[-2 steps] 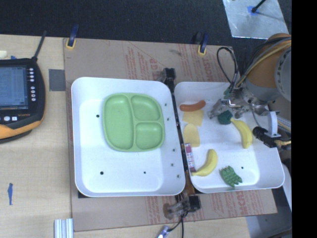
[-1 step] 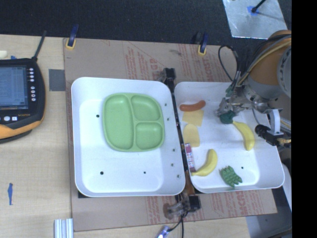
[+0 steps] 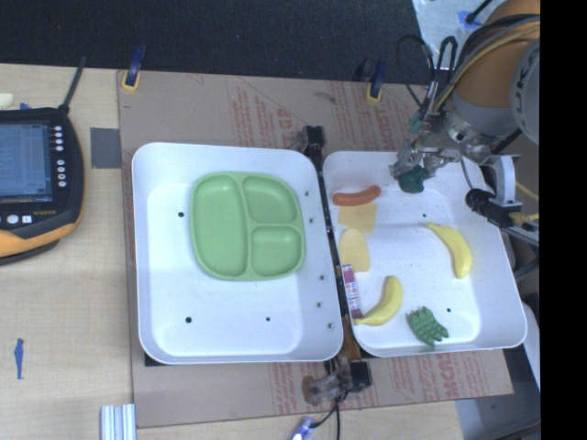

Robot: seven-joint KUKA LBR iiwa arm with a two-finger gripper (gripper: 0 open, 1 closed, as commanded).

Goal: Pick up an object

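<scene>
My gripper hangs over the back of the right bin, near its far edge. A small dark green object sits between its fingertips, and the fingers are shut on it. Lying in the same bin are a red sausage, two pale yellow slices, two bananas and a green leafy piece. A narrow pink wrapper lies along the bin's left wall.
The left bin holds a light green divided plate. A control pendant with a screen rests on the bench at far left. Clamps join the bins at back and front.
</scene>
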